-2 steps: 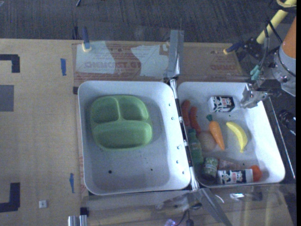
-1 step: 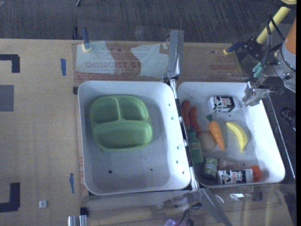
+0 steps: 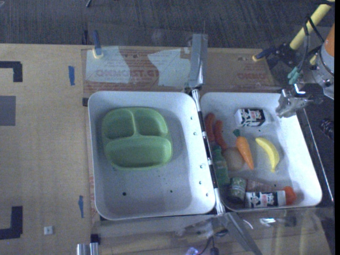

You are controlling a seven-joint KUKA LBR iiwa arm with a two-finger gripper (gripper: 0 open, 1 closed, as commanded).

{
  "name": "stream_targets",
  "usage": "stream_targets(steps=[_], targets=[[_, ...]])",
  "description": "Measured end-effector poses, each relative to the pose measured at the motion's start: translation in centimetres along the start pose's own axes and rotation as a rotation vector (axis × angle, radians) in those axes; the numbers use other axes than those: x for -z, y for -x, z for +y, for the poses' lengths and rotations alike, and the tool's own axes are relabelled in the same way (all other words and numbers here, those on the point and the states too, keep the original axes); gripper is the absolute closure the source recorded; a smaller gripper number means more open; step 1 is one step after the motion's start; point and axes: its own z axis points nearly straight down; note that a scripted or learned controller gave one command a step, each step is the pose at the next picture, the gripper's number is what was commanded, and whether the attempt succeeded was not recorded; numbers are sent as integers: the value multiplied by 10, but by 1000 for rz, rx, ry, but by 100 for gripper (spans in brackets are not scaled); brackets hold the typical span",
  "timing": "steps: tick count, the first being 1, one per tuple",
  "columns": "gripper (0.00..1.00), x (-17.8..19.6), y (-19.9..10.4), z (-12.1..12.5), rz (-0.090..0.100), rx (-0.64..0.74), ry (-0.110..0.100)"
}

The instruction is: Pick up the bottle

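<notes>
The bottle (image 3: 269,198) is seen lying on its side along the front wall of the right bin (image 3: 311,163), beside a small jar (image 3: 237,189). The hand (image 3: 287,106) is held above the bin's back right corner, well apart from the bottle; its state cannot be told

A green three-compartment plastic plate (image 3: 137,137) lies in the left white bin (image 3: 106,195). In the right white bin (image 3: 311,179), a white-labelled bottle with an orange cap (image 3: 268,198) lies at six o'clock, a yellow banana (image 3: 268,152) toward three, and the grey gripper (image 3: 289,104) hovers at one o'clock.
</notes>
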Motion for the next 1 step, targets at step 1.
stream_targets(steps=[1], targets=[[100, 9, 2, 2, -2, 0, -1]])
